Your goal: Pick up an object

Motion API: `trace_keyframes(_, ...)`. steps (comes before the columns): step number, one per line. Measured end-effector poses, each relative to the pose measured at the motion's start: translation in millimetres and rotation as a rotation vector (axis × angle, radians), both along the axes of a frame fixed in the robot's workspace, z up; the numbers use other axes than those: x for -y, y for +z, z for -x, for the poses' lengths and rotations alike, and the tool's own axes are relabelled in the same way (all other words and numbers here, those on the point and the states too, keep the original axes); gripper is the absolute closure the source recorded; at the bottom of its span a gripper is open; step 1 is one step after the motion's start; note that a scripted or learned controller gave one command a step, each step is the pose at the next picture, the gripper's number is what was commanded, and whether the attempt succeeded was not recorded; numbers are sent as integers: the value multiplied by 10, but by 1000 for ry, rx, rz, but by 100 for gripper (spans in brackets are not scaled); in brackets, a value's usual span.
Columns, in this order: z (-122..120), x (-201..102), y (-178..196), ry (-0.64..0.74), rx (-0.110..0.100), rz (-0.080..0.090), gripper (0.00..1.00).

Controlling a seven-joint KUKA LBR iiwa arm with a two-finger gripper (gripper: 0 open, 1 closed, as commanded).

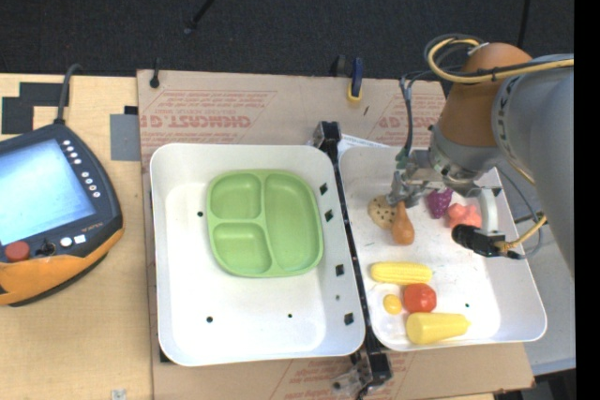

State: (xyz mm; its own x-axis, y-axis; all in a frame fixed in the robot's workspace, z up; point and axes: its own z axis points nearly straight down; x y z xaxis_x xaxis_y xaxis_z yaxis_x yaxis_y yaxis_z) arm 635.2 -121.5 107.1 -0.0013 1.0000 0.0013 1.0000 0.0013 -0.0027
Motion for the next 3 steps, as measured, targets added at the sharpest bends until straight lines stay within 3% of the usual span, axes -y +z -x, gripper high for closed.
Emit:
trace_keyframes(2,-178,51,1158,-1,7,2,100)
trace_keyframes(3,-179,54,1205,1,2,1,100)
